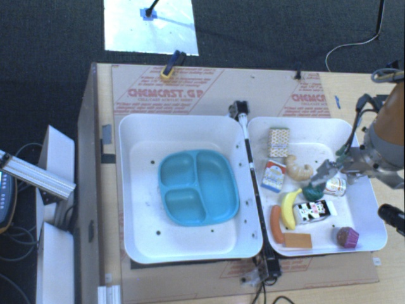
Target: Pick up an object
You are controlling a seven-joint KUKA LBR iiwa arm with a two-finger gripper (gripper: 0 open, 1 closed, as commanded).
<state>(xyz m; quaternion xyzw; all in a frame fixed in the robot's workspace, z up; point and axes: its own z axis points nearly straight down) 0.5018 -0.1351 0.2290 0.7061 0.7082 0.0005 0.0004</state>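
My gripper (324,175) reaches in from the right over the middle of the right bin (316,135). It hovers just above a teal object (313,194) and beside a small silver can (336,186). A beige knobbly piece (299,170) lies just to its left. Nearby lie a banana (289,208), a black-and-white carton (313,211), a red-and-blue carton (273,175) and a cracker box (279,142). An orange sausage shape (276,223), an orange block (297,240) and a purple cupcake (347,236) sit along the near wall.
The left bin (142,138) holds a blue divided plate (197,187). A dark rail (249,163) runs between the two bins. The arm's body (386,144) stands over the right bin's right wall.
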